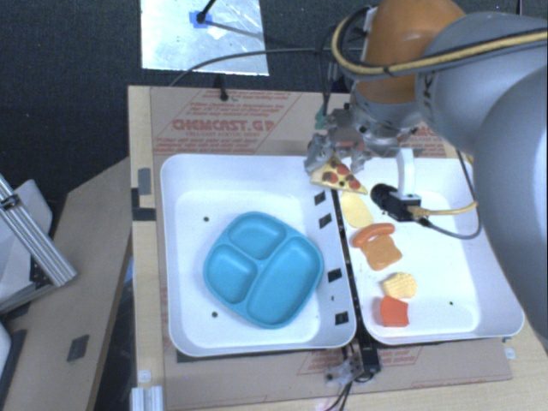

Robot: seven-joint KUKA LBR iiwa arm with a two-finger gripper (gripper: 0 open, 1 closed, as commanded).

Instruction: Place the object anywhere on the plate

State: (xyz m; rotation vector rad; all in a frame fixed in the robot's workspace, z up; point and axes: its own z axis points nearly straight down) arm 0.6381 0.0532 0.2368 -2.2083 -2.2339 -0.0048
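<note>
A blue plate (264, 268) with three compartments lies in the left bin (193, 187). My gripper (334, 164) hangs over the far end of the divide between the two bins. A toy pizza slice (338, 177), yellow with red dots, sits between its fingers, raised above the bin rims. The slice is up and to the right of the plate and apart from it.
The right bin (479, 306) holds several toy foods: a yellow piece (356, 209), a sausage (373, 232), toast (382, 253), a ridged yellow chip (400, 285) and an orange-red wedge (394, 312). A black cable end (394, 200) dangles over that bin.
</note>
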